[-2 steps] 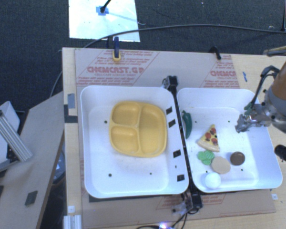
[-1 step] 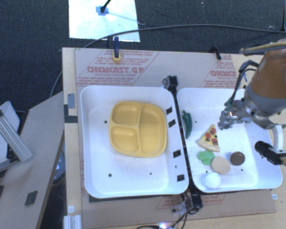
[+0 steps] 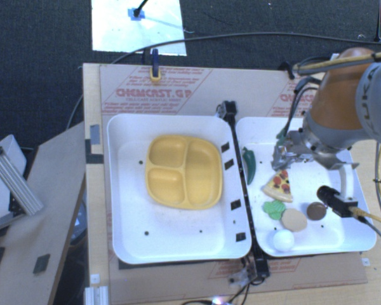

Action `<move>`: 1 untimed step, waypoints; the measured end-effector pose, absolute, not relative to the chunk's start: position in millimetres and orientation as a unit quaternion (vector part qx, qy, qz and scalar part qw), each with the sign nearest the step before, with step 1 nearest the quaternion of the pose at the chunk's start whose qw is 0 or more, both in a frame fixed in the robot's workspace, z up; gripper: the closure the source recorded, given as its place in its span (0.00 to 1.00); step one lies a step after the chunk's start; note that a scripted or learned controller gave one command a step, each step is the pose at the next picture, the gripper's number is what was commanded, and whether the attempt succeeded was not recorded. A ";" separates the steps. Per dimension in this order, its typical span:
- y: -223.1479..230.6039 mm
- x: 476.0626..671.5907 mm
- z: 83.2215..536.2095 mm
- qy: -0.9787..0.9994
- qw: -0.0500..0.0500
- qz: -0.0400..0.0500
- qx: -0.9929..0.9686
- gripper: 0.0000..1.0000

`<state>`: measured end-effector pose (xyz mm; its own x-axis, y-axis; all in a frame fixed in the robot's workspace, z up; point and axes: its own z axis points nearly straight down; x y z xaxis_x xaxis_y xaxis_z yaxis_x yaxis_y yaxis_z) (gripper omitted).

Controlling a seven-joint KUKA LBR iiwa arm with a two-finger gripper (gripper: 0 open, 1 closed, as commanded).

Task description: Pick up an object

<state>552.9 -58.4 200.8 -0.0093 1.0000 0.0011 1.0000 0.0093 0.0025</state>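
Approach step, I judge — gripper (image 3: 281, 159) hovering just above pizza slice (image 3: 279, 186), nothing visibly held, finger state unclear from here. Next: I descend straight onto slice — close.

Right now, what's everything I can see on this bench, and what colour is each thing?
Bins: two, white, side by side on the bench.
Divided plate: one, yellow, three compartments, in the left bin.
Chilli pepper: one, green, right bin by the divider.
Pizza slice: one, yellow with red spots, middle of the right bin.
Leafy piece: one, green, just below the pizza slice.
Round disc: one, tan, beside the leafy piece.
Round piece: one, brown, right of the tan disc.
Ball: one, white, near the right bin's front edge.
Arm: one, grey with orange band, over the right bin.
Gripper: one, just above the pizza slice.
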 end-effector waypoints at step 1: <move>4.6 557.6 203.4 0.711 0.000 0.002 0.703 1.00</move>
